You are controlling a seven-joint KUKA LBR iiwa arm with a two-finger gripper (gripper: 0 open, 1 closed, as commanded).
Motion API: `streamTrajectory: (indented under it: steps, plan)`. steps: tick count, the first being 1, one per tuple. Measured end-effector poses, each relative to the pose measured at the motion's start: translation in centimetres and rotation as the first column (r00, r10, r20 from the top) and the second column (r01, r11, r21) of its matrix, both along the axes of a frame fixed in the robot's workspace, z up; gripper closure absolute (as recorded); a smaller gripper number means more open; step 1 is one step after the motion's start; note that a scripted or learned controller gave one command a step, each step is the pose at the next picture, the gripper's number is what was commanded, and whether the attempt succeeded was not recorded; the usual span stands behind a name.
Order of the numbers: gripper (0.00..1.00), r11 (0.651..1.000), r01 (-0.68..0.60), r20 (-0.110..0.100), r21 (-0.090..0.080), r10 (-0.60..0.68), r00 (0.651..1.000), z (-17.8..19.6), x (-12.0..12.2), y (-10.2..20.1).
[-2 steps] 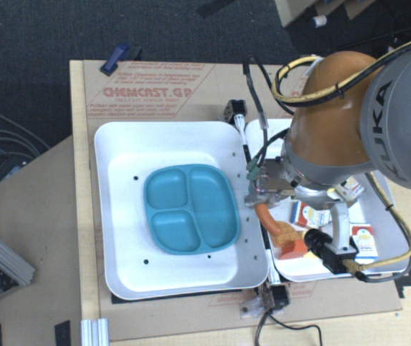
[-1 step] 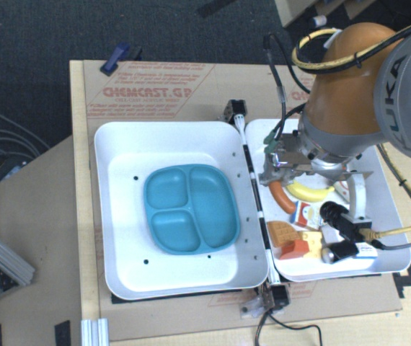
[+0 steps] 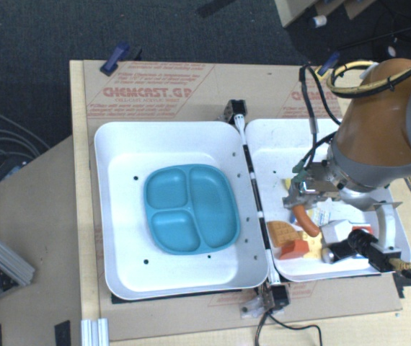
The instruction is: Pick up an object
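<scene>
over the right bin [image 3: 277, 139], metal tool [image 3: 301, 190] above glossy sausage [image 3: 306, 220].

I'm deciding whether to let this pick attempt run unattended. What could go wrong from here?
1. The gripper hangs over a tight cluster in the right bin: the hot dog sits close to the toast and red block, so it may catch two items or knock one aside.
2. The arm hides part of the bin, so a failed grasp could be hard to see.
</scene>
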State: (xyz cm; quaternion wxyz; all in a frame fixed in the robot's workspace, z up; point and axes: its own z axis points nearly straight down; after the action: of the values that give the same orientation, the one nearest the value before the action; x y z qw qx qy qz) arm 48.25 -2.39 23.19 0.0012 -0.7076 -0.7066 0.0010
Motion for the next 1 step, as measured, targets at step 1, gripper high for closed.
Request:
streamTrajectory:
  steps: [1]
  plan:
    - [1.0,1.0,-0.002,0.003,0.0,0.002,1.0,2.06,-0.34,5.89]
